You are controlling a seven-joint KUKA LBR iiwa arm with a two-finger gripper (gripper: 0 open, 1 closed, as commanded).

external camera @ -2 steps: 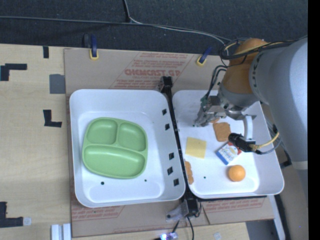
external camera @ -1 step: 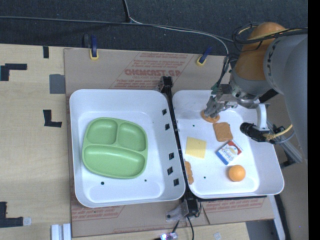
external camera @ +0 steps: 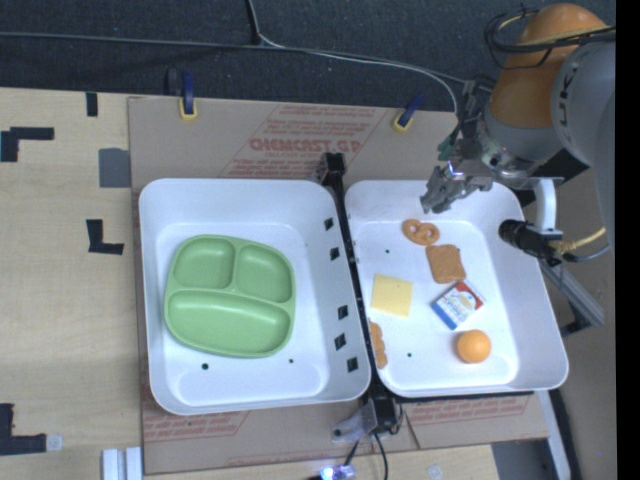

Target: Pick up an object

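My gripper (external camera: 437,200) hangs over the far edge of the right bin (external camera: 520,368), just above and right of a small pretzel (external camera: 421,233). Nothing shows between its fingers. Below the pretzel lie a brown toast slice (external camera: 446,263), a yellow cheese square (external camera: 392,295), a blue and red packet (external camera: 458,305) and an orange (external camera: 473,347). A brown cookie-like piece (external camera: 377,344) sits by the bin's left wall.
The left bin (external camera: 160,208) holds a green divided plate (external camera: 232,296). A black divider with clips (external camera: 343,268) runs between the bins. Cables cross the dark backdrop, and the arm's body (external camera: 550,78) looms at the upper right.
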